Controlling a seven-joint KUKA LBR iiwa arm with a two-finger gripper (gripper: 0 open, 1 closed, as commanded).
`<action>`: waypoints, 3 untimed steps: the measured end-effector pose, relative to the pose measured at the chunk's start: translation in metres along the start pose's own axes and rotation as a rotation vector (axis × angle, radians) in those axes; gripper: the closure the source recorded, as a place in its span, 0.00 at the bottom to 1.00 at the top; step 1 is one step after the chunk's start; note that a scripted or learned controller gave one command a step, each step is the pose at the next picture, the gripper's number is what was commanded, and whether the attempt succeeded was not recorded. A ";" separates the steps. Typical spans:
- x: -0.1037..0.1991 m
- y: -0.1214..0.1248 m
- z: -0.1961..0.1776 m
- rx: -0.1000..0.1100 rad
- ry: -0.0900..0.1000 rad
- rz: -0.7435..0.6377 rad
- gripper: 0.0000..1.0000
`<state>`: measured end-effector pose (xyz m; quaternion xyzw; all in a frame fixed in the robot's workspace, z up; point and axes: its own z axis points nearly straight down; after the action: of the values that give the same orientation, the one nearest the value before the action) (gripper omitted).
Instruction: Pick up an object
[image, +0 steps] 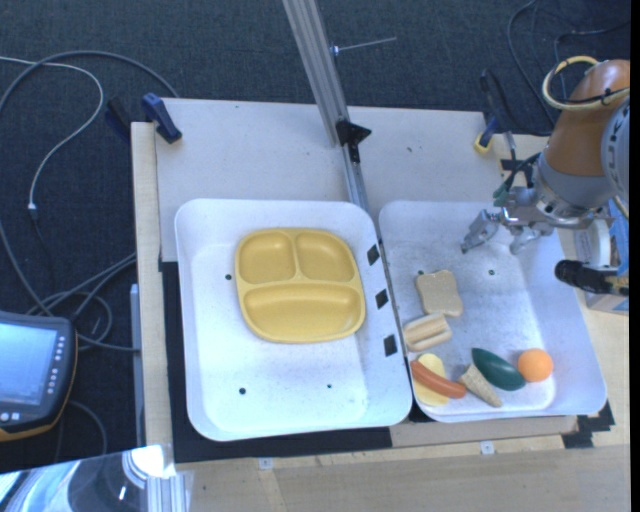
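The bench carries two shallow white bins with rounded corners and matte, speckled floors. The left bin (210, 330) holds a yellow plastic tray (298, 283), rounded-rectangular, glossy, divided into three compartments: two small at the far side, one long at the near side. Bare floor surrounds the tray on all sides, widest toward the near edge.

The right bin (560, 330) holds the candidate objects, all toy food items clustered in its near half. A tan bread slice (439, 293) lies flat near the bin centre. A pale bun-shaped piece (427, 329) sits just beside it, close to the bin's left wall. At the near edge lie a red sausage (438, 380) resting on a yellow disc (428, 368), a beige wedge (482, 385), a dark green oval piece (498, 368) and an orange ball (535, 364), the last two touching or nearly so.

The gripper (493, 228) hangs over the far part of the right bin, well apart from the objects. Its fingers appear spread, with nothing between them. The far half of that bin offers open room.

No legible writing is visible.
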<state>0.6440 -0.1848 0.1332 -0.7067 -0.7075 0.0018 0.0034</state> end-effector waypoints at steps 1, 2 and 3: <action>0.000 0.002 -0.016 -0.009 -0.002 -0.001 1.00; 0.001 -0.006 -0.067 -0.014 -0.004 0.001 1.00; 0.008 0.000 -0.130 -0.017 -0.005 -0.001 1.00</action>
<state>0.6446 -0.1770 0.2634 -0.7062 -0.7080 -0.0026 -0.0043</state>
